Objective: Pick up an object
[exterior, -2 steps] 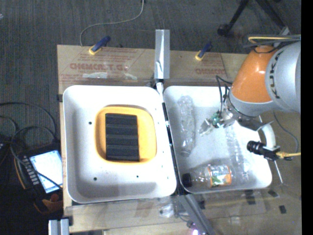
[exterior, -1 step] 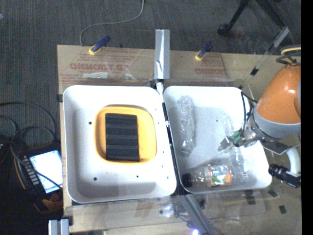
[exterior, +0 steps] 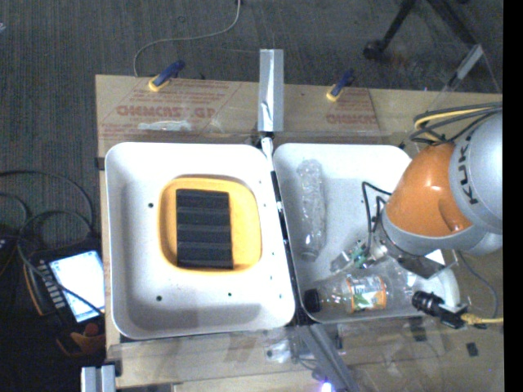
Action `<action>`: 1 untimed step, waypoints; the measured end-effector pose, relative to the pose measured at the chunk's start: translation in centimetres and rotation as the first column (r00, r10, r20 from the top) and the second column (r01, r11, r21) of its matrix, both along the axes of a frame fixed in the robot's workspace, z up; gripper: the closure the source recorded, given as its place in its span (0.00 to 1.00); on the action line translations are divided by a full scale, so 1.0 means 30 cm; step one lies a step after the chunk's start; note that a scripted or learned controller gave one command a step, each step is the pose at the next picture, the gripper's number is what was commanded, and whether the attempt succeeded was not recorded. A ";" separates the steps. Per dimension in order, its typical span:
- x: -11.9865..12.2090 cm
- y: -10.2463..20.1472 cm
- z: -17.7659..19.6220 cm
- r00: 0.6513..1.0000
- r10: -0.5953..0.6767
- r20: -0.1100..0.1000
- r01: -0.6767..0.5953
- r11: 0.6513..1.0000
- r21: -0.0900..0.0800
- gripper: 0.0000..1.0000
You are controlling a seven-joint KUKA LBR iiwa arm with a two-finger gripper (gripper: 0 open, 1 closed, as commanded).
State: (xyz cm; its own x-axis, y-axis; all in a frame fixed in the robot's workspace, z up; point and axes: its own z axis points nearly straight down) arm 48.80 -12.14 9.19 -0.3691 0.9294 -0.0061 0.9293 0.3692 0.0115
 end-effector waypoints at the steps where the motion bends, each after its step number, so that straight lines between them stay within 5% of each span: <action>1: 0.049 -0.129 0.207 0.993 -0.117 -0.014 0.117 0.993 0.000 0.00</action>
